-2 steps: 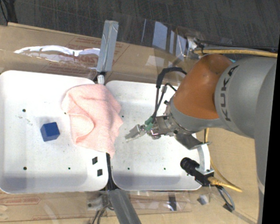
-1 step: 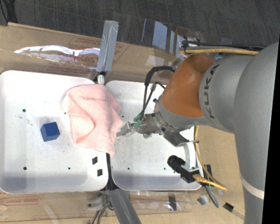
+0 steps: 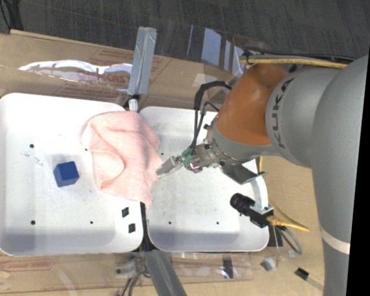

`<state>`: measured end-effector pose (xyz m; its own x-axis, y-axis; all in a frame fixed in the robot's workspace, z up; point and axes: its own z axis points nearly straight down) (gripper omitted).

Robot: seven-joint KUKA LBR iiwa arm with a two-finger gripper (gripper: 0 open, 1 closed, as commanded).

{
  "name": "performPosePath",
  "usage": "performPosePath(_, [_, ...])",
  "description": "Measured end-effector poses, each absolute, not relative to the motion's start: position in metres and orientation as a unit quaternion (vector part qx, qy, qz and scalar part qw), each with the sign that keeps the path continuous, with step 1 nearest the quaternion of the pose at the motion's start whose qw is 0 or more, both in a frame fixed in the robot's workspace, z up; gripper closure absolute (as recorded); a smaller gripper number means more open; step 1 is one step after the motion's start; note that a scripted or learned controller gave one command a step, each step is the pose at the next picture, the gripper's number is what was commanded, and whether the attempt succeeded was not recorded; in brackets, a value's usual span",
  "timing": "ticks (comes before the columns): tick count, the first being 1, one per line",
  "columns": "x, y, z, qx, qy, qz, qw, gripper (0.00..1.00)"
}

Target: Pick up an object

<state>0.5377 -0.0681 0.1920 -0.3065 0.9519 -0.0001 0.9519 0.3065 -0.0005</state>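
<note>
Gripper [image 3: 167, 167] low over right bin [image 3: 196, 239], slanted, tip aimed toward pink towel [image 3: 123, 151]. Spread or closed: cannot tell. Pink towel just beyond tip, crumpled, draped over wall between bins, mostly inside left bin [image 3: 12, 179]. Touching tip or not: unclear. Blue cube [image 3: 67, 173] farther on past towel, well apart from gripper, flat on left bin floor.
</note>
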Motion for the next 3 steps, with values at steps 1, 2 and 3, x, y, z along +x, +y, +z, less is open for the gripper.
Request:
performPosePath(1, [0.538,-0.074,0.191,-0.473,-0.881,0.0009,0.002,0.00])
performPosePath(2, [0.487,-0.072,0.222,-0.578,-0.816,0.0010,0.002,0.00])
performPosePath(3, [0.510,-0.067,0.191,-0.639,-0.769,0.0017,0.003,0.00])
